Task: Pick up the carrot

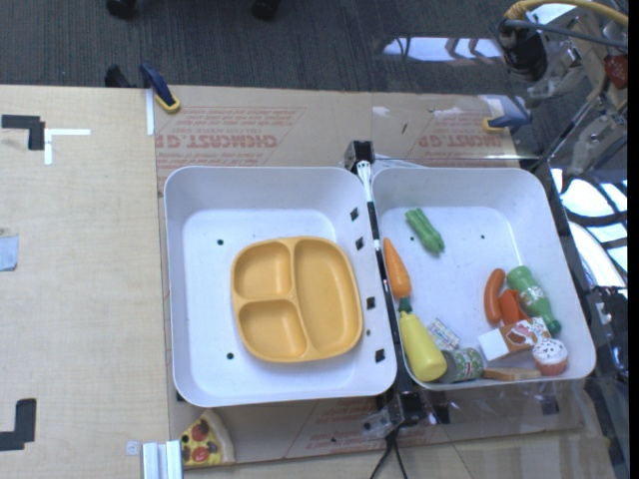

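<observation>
- The carrot [396, 271] lies in the right bin [519, 186], hard against its left wall, the orange body running roughly along that wall with the green stalk end pointing down toward the yellow bottle [420, 349].
- My gripper's state: I cannot tell; I make out only arm hardware and cables at the top right, well apart from the carrot.
- I judge the pick has yet to begin, so the approach is the whole job right now.
- Best plan, as I see it: come straight down over the thick orange middle and close along the wall's direction, since there is little room between carrot and wall.
- Risk: a finger lands on the bin rim or on the yellow bottle just below the stalk end.
- The green vegetable [424, 230] sits clear above and right, no obstacle.
- The left bin [190, 267] carries a yellow divided plate [296, 297], not my concern.
- Writing: red mirrored print on the cardboard [240, 133] covering the bench; it appears reversed and I cannot read it with confidence. Labels on the packets at lower right are too small.
</observation>
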`<state>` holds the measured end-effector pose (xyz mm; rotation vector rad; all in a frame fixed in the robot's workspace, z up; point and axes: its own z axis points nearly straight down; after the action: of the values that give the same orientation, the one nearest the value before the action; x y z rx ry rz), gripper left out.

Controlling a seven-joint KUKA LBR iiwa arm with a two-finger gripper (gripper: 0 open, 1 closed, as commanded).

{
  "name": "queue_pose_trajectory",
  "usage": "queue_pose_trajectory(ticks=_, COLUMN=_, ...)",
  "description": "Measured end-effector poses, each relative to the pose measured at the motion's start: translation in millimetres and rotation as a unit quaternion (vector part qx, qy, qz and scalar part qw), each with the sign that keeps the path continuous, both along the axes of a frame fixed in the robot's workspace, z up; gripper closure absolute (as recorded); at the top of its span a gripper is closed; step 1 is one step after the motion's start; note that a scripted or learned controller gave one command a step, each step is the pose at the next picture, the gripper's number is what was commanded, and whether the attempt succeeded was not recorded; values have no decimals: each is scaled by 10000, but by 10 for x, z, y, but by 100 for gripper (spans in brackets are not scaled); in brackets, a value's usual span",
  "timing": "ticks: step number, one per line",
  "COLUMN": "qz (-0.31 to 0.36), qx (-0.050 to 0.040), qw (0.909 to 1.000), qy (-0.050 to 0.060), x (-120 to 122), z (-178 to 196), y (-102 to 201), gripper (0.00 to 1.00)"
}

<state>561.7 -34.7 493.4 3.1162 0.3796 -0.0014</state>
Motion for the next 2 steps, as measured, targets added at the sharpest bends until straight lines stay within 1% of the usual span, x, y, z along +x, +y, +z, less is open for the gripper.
queue_pose_trajectory(ticks=1, qz=-220, qx=0, qw=9998, qy=0, x=291, z=-60, y=739, gripper=0)
queue_pose_trajectory(ticks=2, qz=-247, qx=-21, qw=9997, qy=3, x=301, z=21, y=728, gripper=100)
